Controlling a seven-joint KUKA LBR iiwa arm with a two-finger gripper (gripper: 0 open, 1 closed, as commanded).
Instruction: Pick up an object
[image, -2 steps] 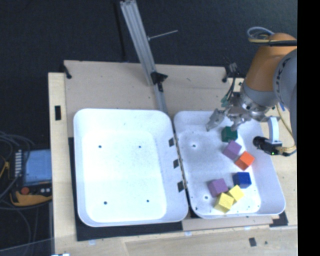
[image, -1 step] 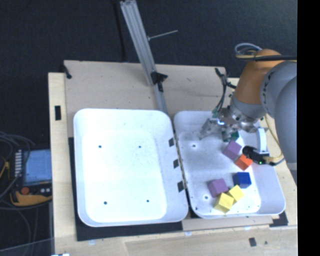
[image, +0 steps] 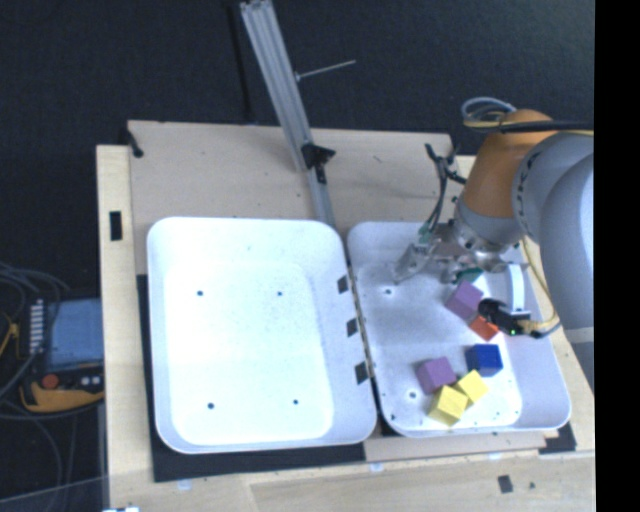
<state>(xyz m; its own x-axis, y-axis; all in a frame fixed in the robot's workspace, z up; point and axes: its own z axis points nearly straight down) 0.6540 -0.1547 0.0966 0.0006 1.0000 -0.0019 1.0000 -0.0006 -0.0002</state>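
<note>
From the camera above, the desk (image: 420, 165) carries two shallow white bins side by side. The left bin (image: 250, 330) lies apart from the arm. The right bin (image: 400, 340) holds a small group of blocks. In its near part a purple block (image: 435, 374) sits just beside two yellow blocks (image: 459, 396), which touch each other, with a blue block (image: 484, 358) close to their right. Farther back a second purple block (image: 465, 299) lies tilted, with a small red block (image: 484, 326) just beside it.

The grey arm (image: 560, 220), with its orange band, reaches in from the right over the far part of the right bin. The tool (image: 425, 258) hangs low near the bin's far left area, well apart from the near blocks. It appears as a blurred tangle of metal, so whether it is wide or narrow cannot be told, and nothing is seen gripped in it.
</note>
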